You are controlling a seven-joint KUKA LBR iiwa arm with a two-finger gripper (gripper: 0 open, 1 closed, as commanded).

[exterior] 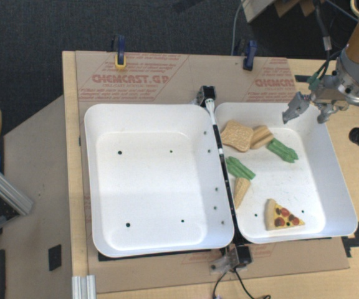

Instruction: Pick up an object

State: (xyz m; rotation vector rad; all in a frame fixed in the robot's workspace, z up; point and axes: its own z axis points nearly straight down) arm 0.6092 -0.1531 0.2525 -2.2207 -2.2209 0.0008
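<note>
Hovering gripper [308, 112]: we see metal fingers spread wide, nothing between them, above the right bin's [329, 167] far rim.
Objects: we see a triangular pizza slice [282, 216], flat bread [237, 135], ridged green pods [282, 149].

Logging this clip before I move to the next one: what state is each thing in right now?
gripper: jaws open, holding nothing, above the right bin's far edge
bread slice: lying flat in the right bin
pizza slice: flat, near the front of the bin, untouched
green pod: lying right of the bread
second green pod: lying near the divider
left bin: sitting beside the right bin
</note>
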